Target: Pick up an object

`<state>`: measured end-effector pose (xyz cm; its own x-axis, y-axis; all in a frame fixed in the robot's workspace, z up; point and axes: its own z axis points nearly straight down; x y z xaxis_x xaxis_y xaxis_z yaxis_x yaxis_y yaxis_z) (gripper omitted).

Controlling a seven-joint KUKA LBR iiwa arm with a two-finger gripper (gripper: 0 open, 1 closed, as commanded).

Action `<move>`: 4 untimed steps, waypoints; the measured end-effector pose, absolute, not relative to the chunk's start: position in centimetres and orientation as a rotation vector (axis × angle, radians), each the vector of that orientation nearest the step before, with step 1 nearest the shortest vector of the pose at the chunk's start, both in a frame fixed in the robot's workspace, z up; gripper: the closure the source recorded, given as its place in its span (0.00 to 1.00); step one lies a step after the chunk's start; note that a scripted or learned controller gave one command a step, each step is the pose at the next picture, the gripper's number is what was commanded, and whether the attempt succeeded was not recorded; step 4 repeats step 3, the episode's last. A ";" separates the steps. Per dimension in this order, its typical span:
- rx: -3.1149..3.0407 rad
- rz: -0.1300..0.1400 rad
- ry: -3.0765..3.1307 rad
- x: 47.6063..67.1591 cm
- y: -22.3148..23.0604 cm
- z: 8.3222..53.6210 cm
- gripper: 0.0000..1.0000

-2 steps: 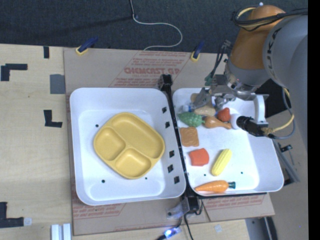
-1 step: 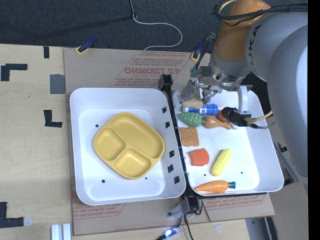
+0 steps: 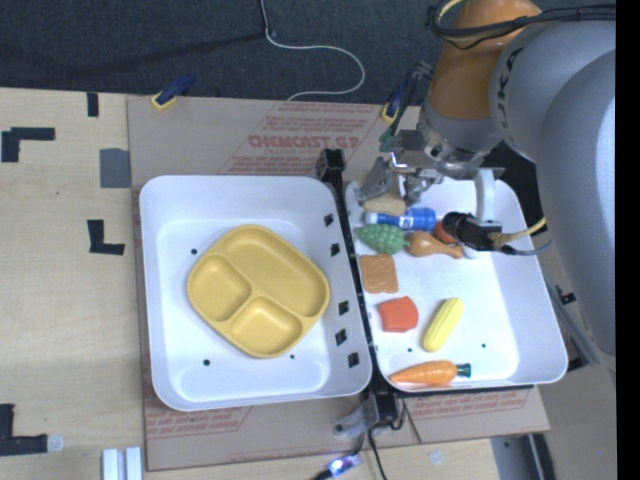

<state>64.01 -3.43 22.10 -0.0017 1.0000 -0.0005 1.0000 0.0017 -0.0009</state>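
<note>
My gripper (image 3: 393, 186) hangs over the back left corner of the right bin (image 3: 520, 343), open, with nothing seen between its fingers. Just below it lie a beige piece (image 3: 388, 207) and a blue and white bottle (image 3: 408, 219). In front of those are a green toy vegetable (image 3: 380, 237) and an orange-brown toy (image 3: 436, 245). Further forward in the same bin sit a tan square (image 3: 378, 273), a red block (image 3: 399, 313), a yellow corn cob (image 3: 442, 324) and an orange carrot (image 3: 426, 373).
The left bin (image 3: 170, 368) holds a yellow divided plate (image 3: 257, 289). A black divider (image 3: 345, 268) runs between the two bins. The grey arm (image 3: 560, 88) covers the back right of the bench. A white cable (image 3: 300, 43) loops behind the bins.
</note>
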 end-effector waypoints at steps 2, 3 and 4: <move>-2.219 0.005 -2.222 63.7 -4.2 21.6 1.00; -2.220 0.003 -2.222 63.5 -4.1 22.1 1.00; -2.220 0.003 -2.222 63.5 -4.1 22.1 1.00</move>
